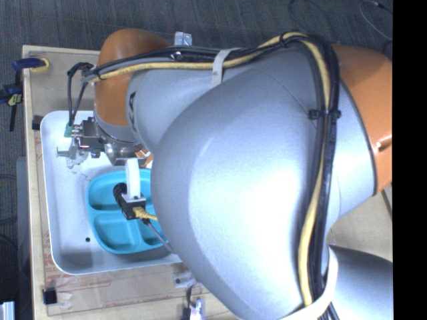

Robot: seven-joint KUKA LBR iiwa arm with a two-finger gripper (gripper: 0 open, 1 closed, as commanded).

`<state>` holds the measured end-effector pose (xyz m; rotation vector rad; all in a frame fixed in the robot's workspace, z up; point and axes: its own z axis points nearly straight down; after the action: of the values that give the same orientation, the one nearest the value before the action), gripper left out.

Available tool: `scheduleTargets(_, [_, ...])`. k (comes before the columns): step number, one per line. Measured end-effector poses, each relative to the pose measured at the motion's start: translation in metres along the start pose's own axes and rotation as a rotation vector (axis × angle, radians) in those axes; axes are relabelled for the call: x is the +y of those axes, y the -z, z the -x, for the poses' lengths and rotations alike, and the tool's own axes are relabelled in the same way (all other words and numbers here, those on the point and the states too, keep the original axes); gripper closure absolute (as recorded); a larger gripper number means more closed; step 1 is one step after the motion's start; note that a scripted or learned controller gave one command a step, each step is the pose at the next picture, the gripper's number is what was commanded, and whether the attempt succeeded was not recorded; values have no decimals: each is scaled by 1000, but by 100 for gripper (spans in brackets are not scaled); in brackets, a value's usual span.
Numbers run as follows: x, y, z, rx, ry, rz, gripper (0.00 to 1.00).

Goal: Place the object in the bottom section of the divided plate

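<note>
A blue divided plate [110, 235] lies in the left white bin [57, 199], toward its near side, and the arm hides the plate's right part. My gripper [75, 147] hangs below the orange wrist band [117, 52], over the bin's far left corner, above and to the left of the plate. A small orange patch [145, 157] peeks out beside the arm just above the plate; I cannot tell what it is. A white bracket with a black and yellow cable plug [131, 202] on the arm overhangs the plate's middle.
The grey arm [267, 179] covers the middle and right of the view, including the second bin. The wooden bench [40, 65] shows along the left edge, with a blue clamp [27, 64] at its far corner.
</note>
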<state>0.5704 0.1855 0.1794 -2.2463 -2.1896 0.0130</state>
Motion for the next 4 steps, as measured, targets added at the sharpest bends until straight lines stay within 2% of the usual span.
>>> scheduleTargets(1, [-94,-85,19,-1,-190,-4,0])
scheduleTargets(2, [-51,99,-22,0,-295,0,0])
scheduleTargets(3, [-48,98,-32,-2,-190,-2,0])
scheduleTargets(4, [-49,103,-35,-9,-179,-15,100])
